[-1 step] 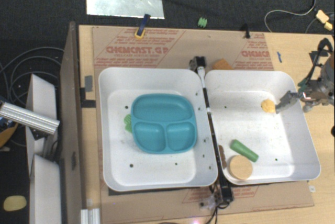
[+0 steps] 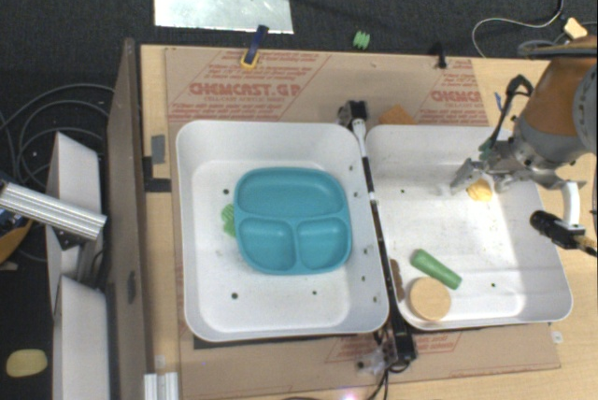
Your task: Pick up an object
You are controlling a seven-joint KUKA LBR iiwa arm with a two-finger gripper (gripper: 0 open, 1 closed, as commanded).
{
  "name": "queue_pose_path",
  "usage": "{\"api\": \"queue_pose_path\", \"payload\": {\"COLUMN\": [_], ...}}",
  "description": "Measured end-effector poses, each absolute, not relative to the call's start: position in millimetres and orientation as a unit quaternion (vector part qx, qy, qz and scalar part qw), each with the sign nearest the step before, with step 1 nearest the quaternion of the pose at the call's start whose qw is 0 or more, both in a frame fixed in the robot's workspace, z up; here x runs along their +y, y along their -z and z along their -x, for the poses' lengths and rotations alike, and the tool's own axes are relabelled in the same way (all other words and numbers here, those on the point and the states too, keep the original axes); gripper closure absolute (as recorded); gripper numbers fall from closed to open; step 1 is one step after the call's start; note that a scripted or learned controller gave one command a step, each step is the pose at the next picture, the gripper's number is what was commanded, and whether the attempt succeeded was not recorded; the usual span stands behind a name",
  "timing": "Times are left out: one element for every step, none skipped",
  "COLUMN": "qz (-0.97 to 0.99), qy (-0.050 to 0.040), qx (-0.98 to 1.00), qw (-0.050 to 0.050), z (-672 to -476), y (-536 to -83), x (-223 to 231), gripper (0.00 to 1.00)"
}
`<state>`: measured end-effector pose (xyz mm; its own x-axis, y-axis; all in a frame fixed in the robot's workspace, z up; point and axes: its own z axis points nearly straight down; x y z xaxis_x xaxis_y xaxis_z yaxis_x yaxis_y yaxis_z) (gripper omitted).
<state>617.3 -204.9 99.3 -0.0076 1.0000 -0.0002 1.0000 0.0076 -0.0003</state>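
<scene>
In the right bin (image 2: 523, 295), a small yellow object (image 2: 479, 192) lies near the upper middle. My gripper (image 2: 483, 174) hangs right over it, open, with its grey fingers (image 2: 462, 176) spread to either side of the yellow piece. I cannot tell whether the fingers touch it. A green cylinder (image 2: 436, 268) lies at a slant toward the bin's front left. A round tan disc (image 2: 430, 299) sits just below the cylinder, touching it.
The left bin (image 2: 201, 295) holds a teal divided plate (image 2: 291, 219) with a small green item (image 2: 228, 219) poking out from under its left edge. A ridge (image 2: 372, 202) separates the two bins. Cables lie off the bench at the left.
</scene>
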Motion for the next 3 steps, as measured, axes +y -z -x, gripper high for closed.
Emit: {"api": "queue_pose_path", "payload": {"qz": [0.705, 0.707, 0.706], "qy": [0.0031, -0.0011, 0.0016], "qx": [-0.71, -0.707, -0.708], "qw": [-0.006, 0.002, -0.003], "z": [-657.7, -628.4, -632.3], "y": [-179.5, -79.5, -96.6], "x": [-206.2, -205.9, -206.5], "gripper": [0.0, 0.0, 1.0]}}
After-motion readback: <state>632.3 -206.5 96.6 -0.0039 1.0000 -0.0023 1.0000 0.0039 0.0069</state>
